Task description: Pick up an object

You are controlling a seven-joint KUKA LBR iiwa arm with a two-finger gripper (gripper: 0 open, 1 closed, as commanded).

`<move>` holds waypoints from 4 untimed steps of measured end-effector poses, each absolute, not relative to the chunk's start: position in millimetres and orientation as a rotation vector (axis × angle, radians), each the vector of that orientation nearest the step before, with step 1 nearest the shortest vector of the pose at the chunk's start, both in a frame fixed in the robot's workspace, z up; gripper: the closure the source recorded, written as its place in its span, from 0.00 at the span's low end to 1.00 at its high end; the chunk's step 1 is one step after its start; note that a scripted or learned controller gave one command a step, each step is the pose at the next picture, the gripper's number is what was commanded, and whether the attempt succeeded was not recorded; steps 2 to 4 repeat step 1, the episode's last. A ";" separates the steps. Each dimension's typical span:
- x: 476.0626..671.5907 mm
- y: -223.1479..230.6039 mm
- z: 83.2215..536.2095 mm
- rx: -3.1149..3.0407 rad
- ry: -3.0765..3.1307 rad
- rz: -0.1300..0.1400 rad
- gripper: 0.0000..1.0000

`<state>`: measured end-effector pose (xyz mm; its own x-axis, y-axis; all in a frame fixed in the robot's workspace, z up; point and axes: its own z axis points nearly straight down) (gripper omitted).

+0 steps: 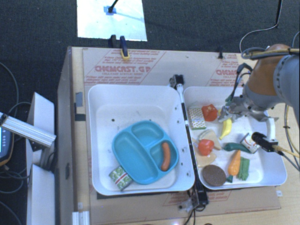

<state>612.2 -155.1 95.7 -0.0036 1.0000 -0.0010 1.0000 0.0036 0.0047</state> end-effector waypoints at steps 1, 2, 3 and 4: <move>656.0 -94.1 173.0 2.213 2.224 0.008 1.00; 656.0 -94.1 173.0 2.213 2.224 0.008 1.00; 656.0 -94.1 173.0 2.213 2.224 0.008 1.00; 656.0 -94.1 173.0 2.213 2.224 0.008 1.00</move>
